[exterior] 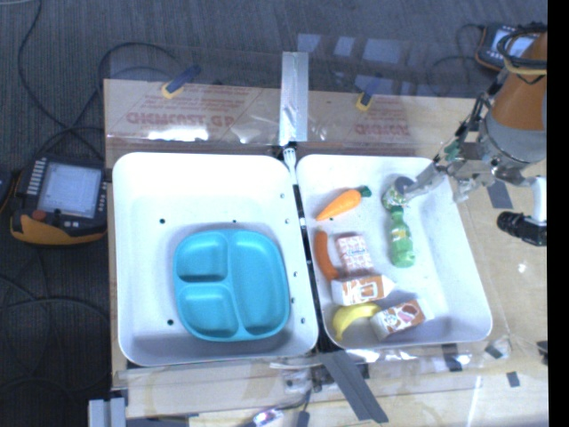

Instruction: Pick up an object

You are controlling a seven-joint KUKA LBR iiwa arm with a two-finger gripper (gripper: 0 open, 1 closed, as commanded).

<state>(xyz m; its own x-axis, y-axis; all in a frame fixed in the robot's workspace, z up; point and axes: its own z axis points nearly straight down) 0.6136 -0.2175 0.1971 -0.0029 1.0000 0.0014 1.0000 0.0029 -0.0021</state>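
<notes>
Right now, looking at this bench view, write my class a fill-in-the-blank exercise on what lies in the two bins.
1. The blue divided plate lies in the ____ bin of the view.
2. The toy carrot has a body coloured ____.
3. The banana lies at the near end of the right bin, beside a small ____.
4. The green bottle lies just below the robot's ____.

Missing words: left; orange; carton; hand
</notes>
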